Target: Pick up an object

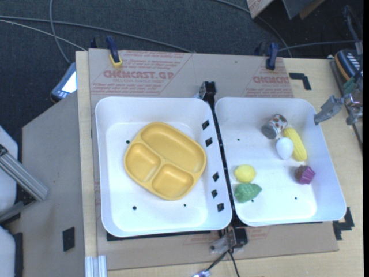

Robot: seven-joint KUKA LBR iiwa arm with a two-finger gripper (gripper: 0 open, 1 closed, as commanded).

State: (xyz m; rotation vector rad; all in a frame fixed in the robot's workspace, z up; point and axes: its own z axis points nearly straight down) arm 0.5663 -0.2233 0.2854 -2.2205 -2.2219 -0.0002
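Right bin (pixel 323 209), smooth white plastic: glossy egg (pixel 284 148) touching ridged yellow corn (pixel 297 143); round lemon, leafy green, purple cup nearby. End effector (pixel 340 105) beyond bin's right rim; opening cannot be told.

Two white bins sit side by side on the worktop: the left bin (pixel 109 154) and the right bin (pixel 328 178). The left one holds one yellow divided tray (pixel 165 160). The right one holds six small items: one spotted cup (pixel 275 126), one corn cob (pixel 296 143), one white egg (pixel 284 148), one lemon (pixel 245 173), one green leafy piece (pixel 247 192) and one purple piece (pixel 305 174).
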